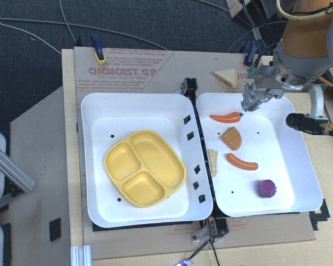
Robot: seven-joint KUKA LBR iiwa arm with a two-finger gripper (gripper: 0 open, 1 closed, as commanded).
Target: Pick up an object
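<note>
Toward the upper right of the frame, the pincer (251, 103) hovers just beside the red sausage (225, 116); whether it is open I cannot tell. Descending off-centre, it could nudge the sausage aside and close on nothing.

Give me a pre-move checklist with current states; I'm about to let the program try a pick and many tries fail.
1. End effector over the right bin: ok, above its far edge.
2. Nearest target reachable: ok, the red carrot-like piece lies just beside it, apart from the other pieces.
3. Nothing held already: cannot tell.
4. Other items in that bin spaced apart: ok, brown wedge, orange sausage and purple piece lie separately.
5. Pale wedge graspable: not ok, it lies against the bin wall.
6. Yellow tray in left bin: ok.
</note>
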